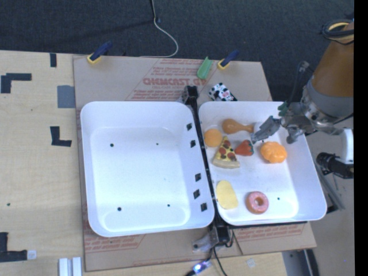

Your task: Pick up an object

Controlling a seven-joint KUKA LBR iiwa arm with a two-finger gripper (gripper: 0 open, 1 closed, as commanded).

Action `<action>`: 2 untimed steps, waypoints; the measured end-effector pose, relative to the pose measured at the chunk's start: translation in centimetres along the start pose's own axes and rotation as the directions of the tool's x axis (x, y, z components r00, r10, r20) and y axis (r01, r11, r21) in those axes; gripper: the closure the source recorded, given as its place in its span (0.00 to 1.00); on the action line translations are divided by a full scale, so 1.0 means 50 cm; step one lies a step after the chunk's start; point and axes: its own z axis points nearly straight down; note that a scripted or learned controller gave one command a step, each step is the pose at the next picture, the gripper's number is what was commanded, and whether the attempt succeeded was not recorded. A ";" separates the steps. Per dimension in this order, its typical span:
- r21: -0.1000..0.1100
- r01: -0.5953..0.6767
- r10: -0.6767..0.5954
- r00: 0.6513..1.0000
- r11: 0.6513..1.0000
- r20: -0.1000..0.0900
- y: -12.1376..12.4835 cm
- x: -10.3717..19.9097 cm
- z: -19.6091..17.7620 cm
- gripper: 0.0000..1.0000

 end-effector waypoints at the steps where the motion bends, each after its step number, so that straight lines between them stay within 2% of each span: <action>1: 0.002 0.007 -0.007 1.000 1.000 -0.001 0.121 0.134 0.139 0.00; 2: -0.003 0.011 -0.011 1.000 1.000 -0.003 0.213 0.338 0.156 0.00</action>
